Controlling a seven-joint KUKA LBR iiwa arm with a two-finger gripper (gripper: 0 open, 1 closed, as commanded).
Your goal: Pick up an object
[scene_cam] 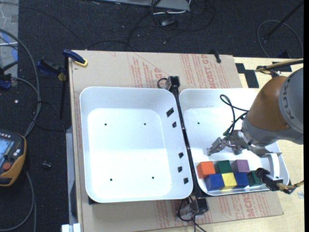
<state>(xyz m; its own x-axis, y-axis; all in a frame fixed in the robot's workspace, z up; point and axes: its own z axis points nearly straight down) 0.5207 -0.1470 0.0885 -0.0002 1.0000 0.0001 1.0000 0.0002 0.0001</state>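
Note:
Several coloured blocks sit packed together at the near edge of the right bin (203,105): an orange block (206,168), a green block (223,166), a purple block (241,166), a blue block (214,181), a yellow block (228,180) and another blue block (241,179), with a dark green one (254,179) at the end. My gripper (218,146) hangs just above and behind the orange and green blocks, its metal fingers pointing left. Nothing shows between the fingers.
The left bin (130,144) lies beside the right one, split from it by a black divider strip with clips (182,134). Both bins rest on a cardboard sheet (145,66). A black cable (231,111) loops over the right bin near the wrist.

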